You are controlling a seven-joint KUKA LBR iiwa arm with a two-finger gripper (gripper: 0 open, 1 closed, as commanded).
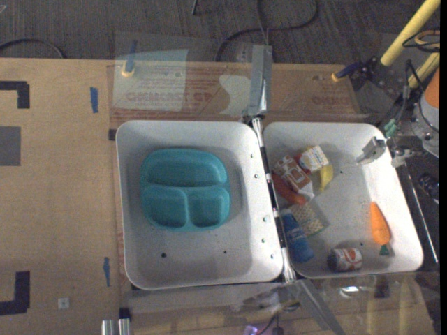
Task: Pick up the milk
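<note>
Two white bins sit side by side on my bench, and I take the right bin (pixel 405 218) as my landmark. Against its left wall lies a huddle of small groceries. The milk (pixel 314 158), a little carton with a white and orange top, rests at the upper end of that huddle, tilted, touching a yellow item (pixel 325 178) just to its right and a red-and-white carton (pixel 293 174) on its left. Below those I see an orange-red piece (pixel 288 190) along the left wall, then a patterned packet (pixel 311 219) and a blue bottle (pixel 297 237) lying lengthwise near the lower left corner. A can (pixel 345 259) lies on its side near the bin's bottom wall, and a carrot (pixel 379 225) lies close to its right wall, well apart from the milk.

My gripper (pixel 373 149) hangs over the bin's upper right part, right of the milk and apart from it, with nothing between its fingers; I cannot tell whether they stand apart or together, as they are too small and blurred. The arm (pixel 427 121) comes in past the bin's right rim.

Left of my landmark, the left bin (pixel 133 250) holds a teal divided tray (pixel 185 188).
</note>
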